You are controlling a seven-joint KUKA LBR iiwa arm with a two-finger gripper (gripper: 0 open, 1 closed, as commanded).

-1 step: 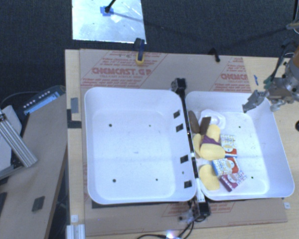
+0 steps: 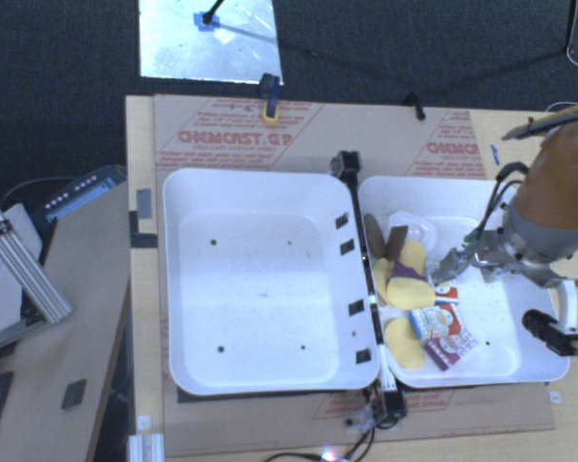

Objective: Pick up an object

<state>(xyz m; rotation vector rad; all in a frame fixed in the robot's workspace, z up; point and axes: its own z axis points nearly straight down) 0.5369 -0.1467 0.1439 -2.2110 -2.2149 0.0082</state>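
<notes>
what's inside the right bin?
In the right bin: yellow pieces, a brown item, a red-and-white packet. They overlap; whatever lies beneath is hidden. Gripper reaches in.

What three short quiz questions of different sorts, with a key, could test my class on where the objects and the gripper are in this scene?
1. True or false: the yellow objects lie in the left bin.
2. Which bin does the gripper hang over? A) left B) right
3. Fill in: the small printed packet lies in the ____ bin.

Key: 1 false, they lie in the right bin; 2 B; 3 right.
</notes>
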